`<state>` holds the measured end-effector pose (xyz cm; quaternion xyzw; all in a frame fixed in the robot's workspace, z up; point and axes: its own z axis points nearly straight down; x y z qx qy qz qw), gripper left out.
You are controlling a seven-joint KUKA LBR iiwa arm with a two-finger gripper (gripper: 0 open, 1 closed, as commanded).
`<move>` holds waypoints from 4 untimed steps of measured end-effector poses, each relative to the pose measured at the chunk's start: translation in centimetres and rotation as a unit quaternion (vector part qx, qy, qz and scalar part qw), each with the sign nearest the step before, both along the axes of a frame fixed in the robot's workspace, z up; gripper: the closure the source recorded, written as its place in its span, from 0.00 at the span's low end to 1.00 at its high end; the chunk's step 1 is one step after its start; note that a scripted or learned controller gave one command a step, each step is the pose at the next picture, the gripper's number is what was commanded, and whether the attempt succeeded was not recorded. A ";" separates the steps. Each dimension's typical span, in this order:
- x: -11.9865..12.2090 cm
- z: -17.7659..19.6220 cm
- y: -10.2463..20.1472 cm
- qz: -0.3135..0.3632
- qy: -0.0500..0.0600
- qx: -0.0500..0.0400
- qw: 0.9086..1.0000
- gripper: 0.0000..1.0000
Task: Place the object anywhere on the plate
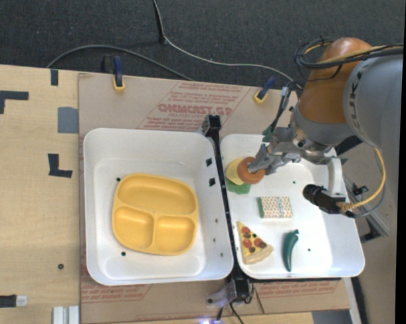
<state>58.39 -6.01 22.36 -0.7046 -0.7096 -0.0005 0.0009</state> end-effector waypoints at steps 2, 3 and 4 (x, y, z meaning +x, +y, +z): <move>0.9 0.1 11.0 0.000 0.000 0.000 1.000 1.00; 2.2 -0.4 15.4 0.000 0.000 -0.001 1.000 1.00; 2.3 -1.0 21.0 0.000 0.001 0.000 1.000 1.00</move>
